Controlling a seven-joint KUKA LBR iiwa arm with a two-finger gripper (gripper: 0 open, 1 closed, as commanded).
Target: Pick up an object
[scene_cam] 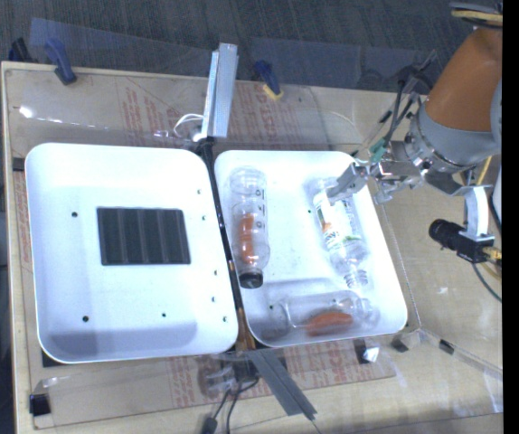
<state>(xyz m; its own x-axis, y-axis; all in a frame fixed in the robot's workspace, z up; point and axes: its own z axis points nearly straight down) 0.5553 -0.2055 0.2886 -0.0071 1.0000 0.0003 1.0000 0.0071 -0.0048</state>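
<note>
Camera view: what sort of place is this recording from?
Likely a robotics lab grasping bench: two white bins clamped to a board, clear plastic bottles in the right one, and a grey and orange arm reaching in.

Arm [463,89] enters from the right of the camera view, orange band uppermost, grey wrist section below it. Wrist is angled down and to the left, cabling along its upper-left side. End effector [348,183] sits at the left-hand extremity of the arm, tilted. Finger state not discernible.
</note>
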